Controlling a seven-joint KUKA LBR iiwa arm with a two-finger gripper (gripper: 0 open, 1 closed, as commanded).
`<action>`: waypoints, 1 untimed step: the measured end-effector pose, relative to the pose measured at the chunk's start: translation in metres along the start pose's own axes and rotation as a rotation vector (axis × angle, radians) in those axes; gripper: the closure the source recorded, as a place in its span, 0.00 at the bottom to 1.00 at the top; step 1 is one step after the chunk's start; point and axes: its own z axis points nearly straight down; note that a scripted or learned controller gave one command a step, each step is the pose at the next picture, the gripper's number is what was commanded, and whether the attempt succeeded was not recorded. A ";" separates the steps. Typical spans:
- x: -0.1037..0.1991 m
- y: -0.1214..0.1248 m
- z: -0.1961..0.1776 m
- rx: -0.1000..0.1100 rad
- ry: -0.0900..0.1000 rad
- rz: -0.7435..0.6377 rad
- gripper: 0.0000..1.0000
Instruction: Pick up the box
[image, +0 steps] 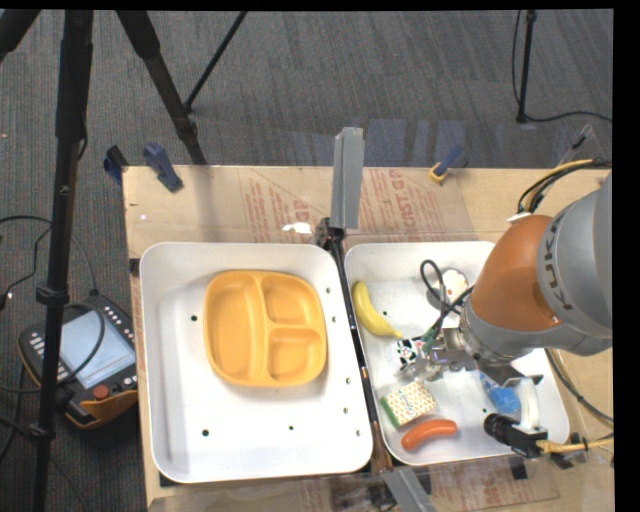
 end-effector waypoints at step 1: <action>0.070 -0.036 -0.087 -0.002 -0.002 0.007 1.00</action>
